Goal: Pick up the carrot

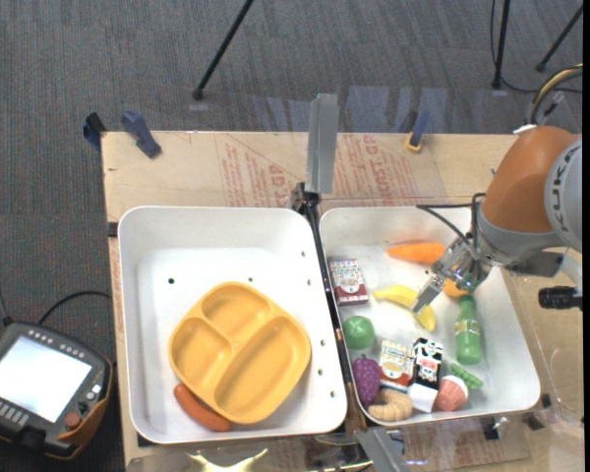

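— Where the right bin's (526, 362) far end begins, is that the carrot (416, 252)?

— Yes, it lies flat on the white floor there, orange, its length running left to right, with nothing touching it that I can make out.

— And the gripper (442, 281)?

— Just beside the carrot's right end and a little nearer the camera, hanging over the banana (405, 298). Its fingers stand apart, with nothing between them.

— What else is in that bin?

— A small red-and-white carton (348, 280) to the carrot's left, a green round fruit (359, 331) below that, a green bottle (468, 330) on the right, then grapes (366, 377), a cow-print carton (428, 361) and other toy food crowded at the near end.

— The other bin?

— The left bin (147, 254) holds a yellow divided plate (239, 350), and a sausage (202, 409) lies just beside the plate's near edge.
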Controlling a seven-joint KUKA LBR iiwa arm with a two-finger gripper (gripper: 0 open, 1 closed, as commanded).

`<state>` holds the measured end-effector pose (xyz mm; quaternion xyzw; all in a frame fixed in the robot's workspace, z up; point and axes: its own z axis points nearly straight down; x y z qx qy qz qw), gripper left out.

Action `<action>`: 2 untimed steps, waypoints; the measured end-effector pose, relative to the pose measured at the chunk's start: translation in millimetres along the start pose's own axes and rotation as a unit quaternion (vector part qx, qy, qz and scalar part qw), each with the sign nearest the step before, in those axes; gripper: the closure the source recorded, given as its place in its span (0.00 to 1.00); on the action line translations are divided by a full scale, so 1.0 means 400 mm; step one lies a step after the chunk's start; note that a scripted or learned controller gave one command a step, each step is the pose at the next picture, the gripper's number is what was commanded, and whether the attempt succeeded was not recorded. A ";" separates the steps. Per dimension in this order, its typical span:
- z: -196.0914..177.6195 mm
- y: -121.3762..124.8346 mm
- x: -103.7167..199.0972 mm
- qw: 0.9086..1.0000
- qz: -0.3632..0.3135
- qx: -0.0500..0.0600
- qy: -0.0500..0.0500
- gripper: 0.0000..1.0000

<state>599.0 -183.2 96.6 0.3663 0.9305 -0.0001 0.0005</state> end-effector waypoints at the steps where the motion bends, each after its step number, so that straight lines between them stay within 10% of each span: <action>1: -0.032 0.011 -0.001 1.000 -0.004 -0.001 -0.003 1.00; 2: -0.334 0.065 0.204 0.989 0.147 -0.002 -0.002 1.00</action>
